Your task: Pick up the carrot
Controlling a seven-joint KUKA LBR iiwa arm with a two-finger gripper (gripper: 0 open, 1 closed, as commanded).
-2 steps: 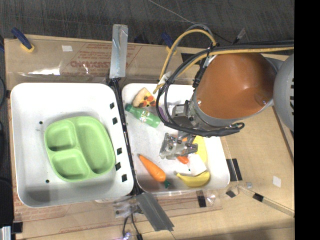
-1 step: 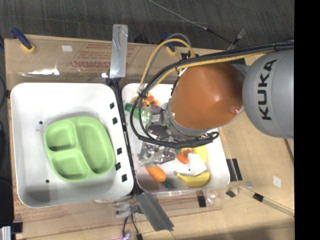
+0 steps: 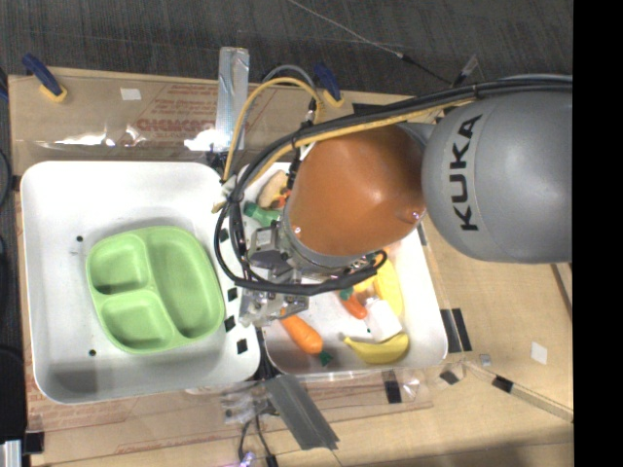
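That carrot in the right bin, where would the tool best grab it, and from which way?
Probably across the middle of the carrot, coming straight down from above. It lies flat and slanted on the floor of the right bin, orange body exposed, its green end toward the banana. Closing across its narrow width suits a long, thin shape. The tool sits just up and left of it.

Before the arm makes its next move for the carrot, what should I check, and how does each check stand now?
1. Carrot lies in the right bin: ok.
2. Carrot is reachable from above, nothing on top of it: ok.
3. End effector is directly above the carrot: not ok, it sits just left of it.
4. Whether the carrot is already held: cannot tell.
5. Banana is apart from the carrot: ok.
6. Cables hang free of the carrot: ok.
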